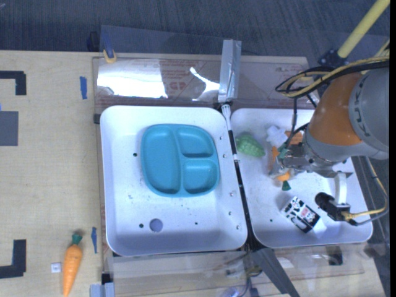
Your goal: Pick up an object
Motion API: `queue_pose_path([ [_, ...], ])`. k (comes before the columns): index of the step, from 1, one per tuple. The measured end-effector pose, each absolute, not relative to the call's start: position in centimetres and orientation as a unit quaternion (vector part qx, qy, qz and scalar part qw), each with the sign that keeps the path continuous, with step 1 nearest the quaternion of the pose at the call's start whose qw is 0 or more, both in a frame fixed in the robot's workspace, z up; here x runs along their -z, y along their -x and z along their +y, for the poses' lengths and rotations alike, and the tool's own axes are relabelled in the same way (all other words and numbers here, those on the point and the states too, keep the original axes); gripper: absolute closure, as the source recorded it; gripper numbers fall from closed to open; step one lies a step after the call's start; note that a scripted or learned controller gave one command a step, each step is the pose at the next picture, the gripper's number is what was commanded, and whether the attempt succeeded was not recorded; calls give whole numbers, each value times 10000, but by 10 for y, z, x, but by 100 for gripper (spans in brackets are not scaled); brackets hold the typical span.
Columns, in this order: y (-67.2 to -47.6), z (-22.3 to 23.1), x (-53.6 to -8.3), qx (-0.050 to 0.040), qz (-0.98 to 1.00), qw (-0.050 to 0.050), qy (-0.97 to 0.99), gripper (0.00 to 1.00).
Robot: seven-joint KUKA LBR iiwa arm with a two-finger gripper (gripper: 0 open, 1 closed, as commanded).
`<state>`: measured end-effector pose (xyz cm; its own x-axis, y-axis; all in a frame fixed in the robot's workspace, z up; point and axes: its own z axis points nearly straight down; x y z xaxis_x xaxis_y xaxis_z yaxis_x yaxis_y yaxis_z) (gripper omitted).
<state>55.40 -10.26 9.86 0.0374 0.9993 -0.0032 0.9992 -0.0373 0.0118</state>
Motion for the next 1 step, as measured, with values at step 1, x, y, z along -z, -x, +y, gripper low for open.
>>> queue_pose_path([
  [1,-533,-87,-197,-18,6561,19,-7547,100],
])
